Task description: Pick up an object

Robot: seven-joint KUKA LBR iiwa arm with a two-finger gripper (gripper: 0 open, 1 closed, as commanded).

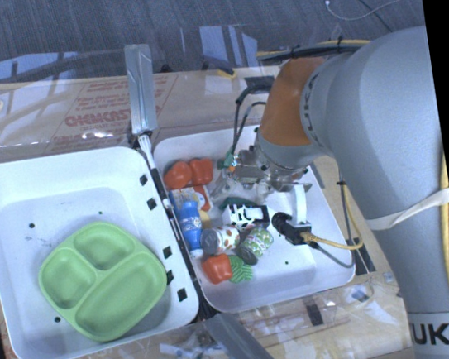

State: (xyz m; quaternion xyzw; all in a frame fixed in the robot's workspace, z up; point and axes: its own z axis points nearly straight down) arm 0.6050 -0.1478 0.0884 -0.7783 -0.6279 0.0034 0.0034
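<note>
the pile of small stuff sits along the left side of the right bin (325, 264): orange pieces (188, 173) up top, a blue bottle (189, 219), and a black-and-white item (245, 213) just under the gripper (246, 181). can't tell what the gripper is doing, too cluttered. i'd aim for one piece at the pile's edge, come straight down, avoid the divider. green plate (101, 278) is in the left bin.
</note>
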